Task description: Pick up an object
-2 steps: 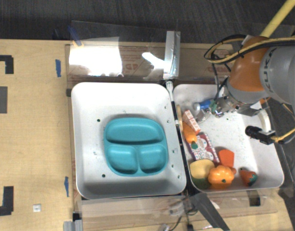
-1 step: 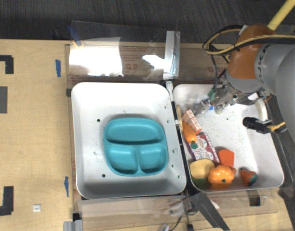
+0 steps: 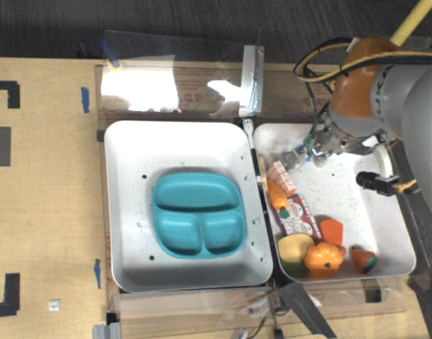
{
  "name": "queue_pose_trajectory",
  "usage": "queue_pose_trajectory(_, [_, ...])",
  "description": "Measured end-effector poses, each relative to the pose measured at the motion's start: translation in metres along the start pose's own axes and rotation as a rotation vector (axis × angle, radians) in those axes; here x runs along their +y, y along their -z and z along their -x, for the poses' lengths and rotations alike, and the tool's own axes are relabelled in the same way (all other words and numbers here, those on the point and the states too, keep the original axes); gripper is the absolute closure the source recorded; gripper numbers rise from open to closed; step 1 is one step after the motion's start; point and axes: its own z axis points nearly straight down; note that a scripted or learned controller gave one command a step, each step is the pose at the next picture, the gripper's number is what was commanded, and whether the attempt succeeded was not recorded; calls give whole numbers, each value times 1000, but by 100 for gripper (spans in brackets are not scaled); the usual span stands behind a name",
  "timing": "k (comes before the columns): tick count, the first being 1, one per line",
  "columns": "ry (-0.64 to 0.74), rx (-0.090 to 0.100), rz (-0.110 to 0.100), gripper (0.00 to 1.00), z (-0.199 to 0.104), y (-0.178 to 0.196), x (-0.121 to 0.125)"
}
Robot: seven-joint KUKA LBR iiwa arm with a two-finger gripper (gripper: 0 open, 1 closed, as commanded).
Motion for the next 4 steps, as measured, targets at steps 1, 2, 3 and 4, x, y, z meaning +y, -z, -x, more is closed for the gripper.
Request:
queue_pose_trajectory(1, [20, 0, 0, 0, 0, 0, 0])
queue_pose_trajectory(2, [91, -1, -4, 0, 0, 0, -1])
queue_pose_trajectory(3, [-29, 9, 5, 0, 0, 0, 1])
queue_pose_trajectory(4, [-99, 4, 7, 0, -5, 0, 4])
